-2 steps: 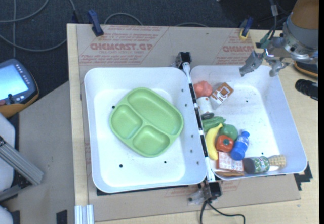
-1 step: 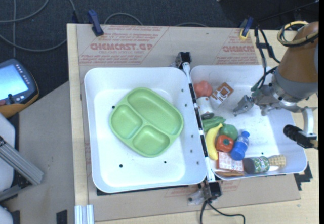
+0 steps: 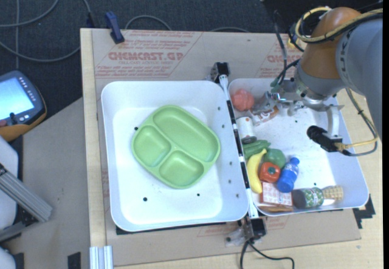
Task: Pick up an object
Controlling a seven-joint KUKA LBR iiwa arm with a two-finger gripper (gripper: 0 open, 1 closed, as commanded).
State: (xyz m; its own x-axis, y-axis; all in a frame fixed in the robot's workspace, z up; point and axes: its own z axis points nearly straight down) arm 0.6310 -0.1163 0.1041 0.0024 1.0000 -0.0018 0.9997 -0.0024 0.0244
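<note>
My gripper [image 3: 271, 105] hangs low over the back left part of the right bin [image 3: 347, 164], under the grey arm with its orange band [image 3: 331, 23]. Just left of it lies a pink-red ball [image 3: 244, 99]. A small white cylinder [image 3: 245, 123] sits in front of the ball. Further forward, along the bin's left side, lie a green pepper [image 3: 260, 147], a yellow banana [image 3: 254, 172], a red tomato [image 3: 270, 172] and a blue bottle [image 3: 289, 174]. A dark bottle with a cork [image 3: 315, 196] and an orange packet [image 3: 276, 200] lie at the front wall.
The left bin [image 3: 121, 158] holds a green divided plate [image 3: 176, 146]. A black part on a cable [image 3: 323, 138] hangs off the arm over the right bin's middle. A black clip [image 3: 220, 70] sits where the bins meet at the back.
</note>
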